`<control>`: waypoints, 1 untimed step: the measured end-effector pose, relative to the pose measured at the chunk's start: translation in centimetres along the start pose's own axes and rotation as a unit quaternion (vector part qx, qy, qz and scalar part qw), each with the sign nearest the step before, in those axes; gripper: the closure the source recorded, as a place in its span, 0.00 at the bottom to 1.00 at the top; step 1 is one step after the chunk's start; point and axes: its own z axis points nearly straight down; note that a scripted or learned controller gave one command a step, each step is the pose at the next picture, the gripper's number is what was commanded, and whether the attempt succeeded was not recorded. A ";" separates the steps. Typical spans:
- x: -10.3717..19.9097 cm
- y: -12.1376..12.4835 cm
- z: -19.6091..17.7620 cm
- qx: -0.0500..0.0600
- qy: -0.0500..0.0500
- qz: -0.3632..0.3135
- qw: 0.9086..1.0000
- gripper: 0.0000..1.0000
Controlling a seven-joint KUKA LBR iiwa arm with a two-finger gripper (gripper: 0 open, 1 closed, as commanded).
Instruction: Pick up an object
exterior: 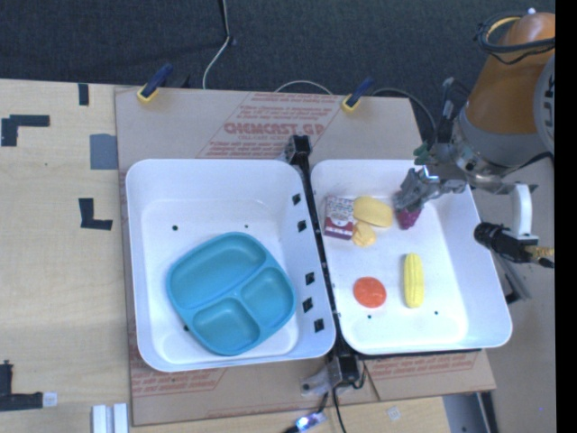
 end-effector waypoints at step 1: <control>4.7 -0.5 1.4 0.003 0.001 -0.002 1.000 1.00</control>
